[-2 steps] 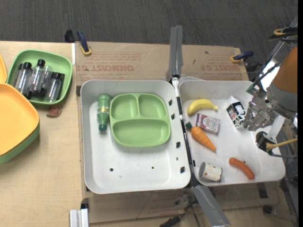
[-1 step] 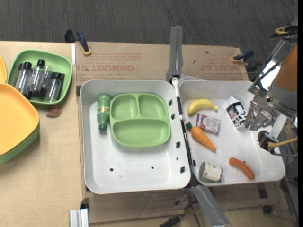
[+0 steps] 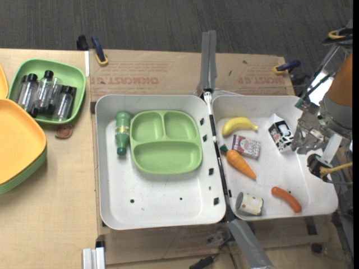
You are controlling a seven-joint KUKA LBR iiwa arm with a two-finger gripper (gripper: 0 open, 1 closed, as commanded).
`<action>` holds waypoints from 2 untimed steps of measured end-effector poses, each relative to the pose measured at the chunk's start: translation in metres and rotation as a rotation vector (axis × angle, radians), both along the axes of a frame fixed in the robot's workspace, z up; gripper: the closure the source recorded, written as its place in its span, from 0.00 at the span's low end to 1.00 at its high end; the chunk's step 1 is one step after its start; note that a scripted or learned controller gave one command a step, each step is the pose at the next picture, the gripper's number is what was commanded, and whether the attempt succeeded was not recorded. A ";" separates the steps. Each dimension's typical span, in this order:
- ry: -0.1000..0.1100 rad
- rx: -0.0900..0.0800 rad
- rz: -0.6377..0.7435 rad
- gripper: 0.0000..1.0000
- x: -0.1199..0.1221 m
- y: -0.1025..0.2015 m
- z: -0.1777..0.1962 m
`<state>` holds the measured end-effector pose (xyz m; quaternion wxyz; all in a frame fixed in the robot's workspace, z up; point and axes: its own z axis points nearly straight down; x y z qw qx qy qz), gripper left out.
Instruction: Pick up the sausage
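I am eyeing the sausage [image 3: 286, 199], which is lying slantwise near the front right corner of the right bin [image 3: 263, 103], and I am judging it light, smooth, rounded and likely to roll, so I would be closing across its middle. My pincer [image 3: 305, 142] is hovering above the bin's right side near a small carton [image 3: 280, 133], its state impossible to tell. The front wall is crowding it, with a small can [image 3: 250, 204] lying to its left, while open floor is lying toward the carrot [image 3: 241, 164]
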<state>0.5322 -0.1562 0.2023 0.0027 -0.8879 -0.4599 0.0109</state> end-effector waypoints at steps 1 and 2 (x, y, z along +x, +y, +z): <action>-0.015 0.002 -0.282 1.00 -0.003 -0.019 -0.054; -0.018 -0.001 -0.424 1.00 0.055 -0.022 -0.029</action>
